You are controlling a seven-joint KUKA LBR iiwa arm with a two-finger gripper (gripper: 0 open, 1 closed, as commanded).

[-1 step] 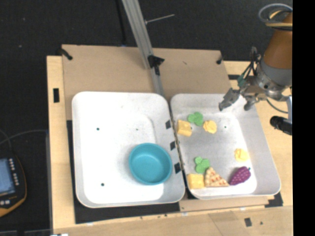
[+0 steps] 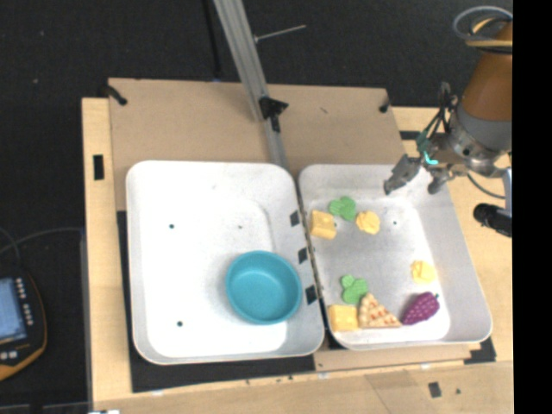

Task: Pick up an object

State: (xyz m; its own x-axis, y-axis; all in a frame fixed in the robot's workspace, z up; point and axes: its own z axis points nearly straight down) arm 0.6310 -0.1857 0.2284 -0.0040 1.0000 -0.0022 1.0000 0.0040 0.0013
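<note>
On the bench point(image 2: 103, 231) the two white bins sit side by side, touching along their inner edges. Nearest, at the front of the right bin point(image 2: 457, 257), lies a cluster: a yellow block point(image 2: 342, 318) in the front left corner, a waffle wedge point(image 2: 376, 312) touching it, purple grapes point(image 2: 420, 307) just beside the wedge, and a green piece point(image 2: 353, 287) right behind the block. A small yellow piece point(image 2: 423, 272) lies near the right wall. The left bin point(image 2: 172, 205) holds a blue bowl point(image 2: 263, 286), upright, at its front right. Farther back in the right bin are a second yellow block point(image 2: 323, 224) by the left wall, another green piece point(image 2: 343, 207) and a pale yellow lump point(image 2: 368, 222) just beside it. Farthest, the gripper point(image 2: 416, 178) hangs over the back right corner of the right bin, its two fingers spread apart with nothing between them, well apart from every piece.
</note>
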